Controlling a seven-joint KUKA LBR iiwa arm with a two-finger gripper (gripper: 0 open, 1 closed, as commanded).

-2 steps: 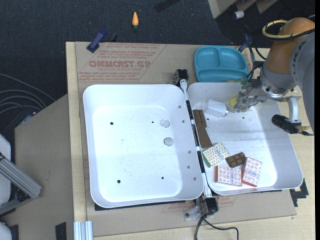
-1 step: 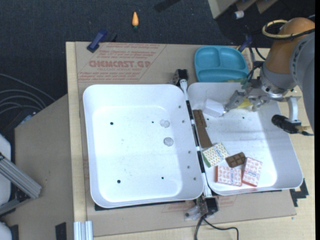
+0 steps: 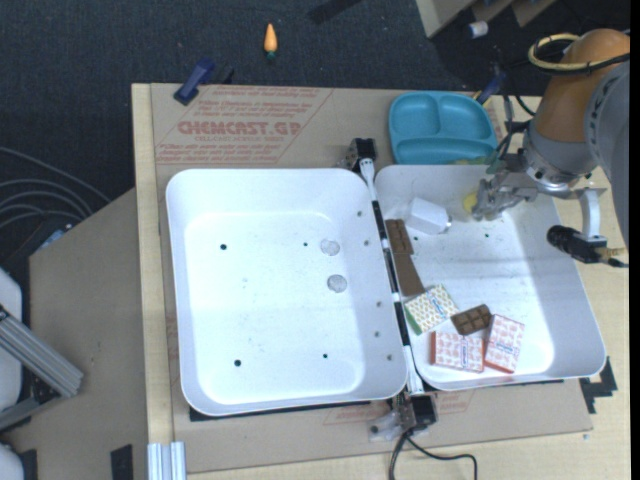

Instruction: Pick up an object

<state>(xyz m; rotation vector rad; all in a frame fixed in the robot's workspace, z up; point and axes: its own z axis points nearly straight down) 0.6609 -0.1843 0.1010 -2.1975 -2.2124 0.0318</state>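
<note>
Arm w/ orange band (image 3: 575, 103) reaches in from right; two-finger gripper (image 3: 487, 204) is down in the right-hand shallow white plastic bin (image 3: 560, 298), near its far edge, roughly mid-width. Jaw state: cannot tell, fingertips too small/blurred. Nothing visibly between them.

Right bin contents:
- small yellow object (image 3: 469, 202) just beside gripper tips, far edge; contact cannot be judged.
- white box-like block (image 3: 428, 215) near far-left corner, apart from gripper.
- long brown strip (image 3: 403, 258) lying along left wall.
- green-and-white patterned packet (image 3: 430, 308) toward near-left area.
- small dark brown bar (image 3: 471, 319) touching/overlapping the packets near near edge.
- two red-and-white patterned packets: one (image 3: 458, 351) near the near edge, other (image 3: 504, 343) just beside it to the right.

Left-hand shallow white plastic bin (image 3: 200, 268): two small round greyish discs, one (image 3: 330, 248) and one (image 3: 337, 284), toward its right side, near each other.

Bench: turquoise divided plastic tray (image 3: 440, 128) sits beyond far edge of right bin. Blue clip-like item (image 3: 193, 82) at bench far-left corner. Small orange cone-shaped item (image 3: 270, 38) on dark floor beyond bench.
</note>
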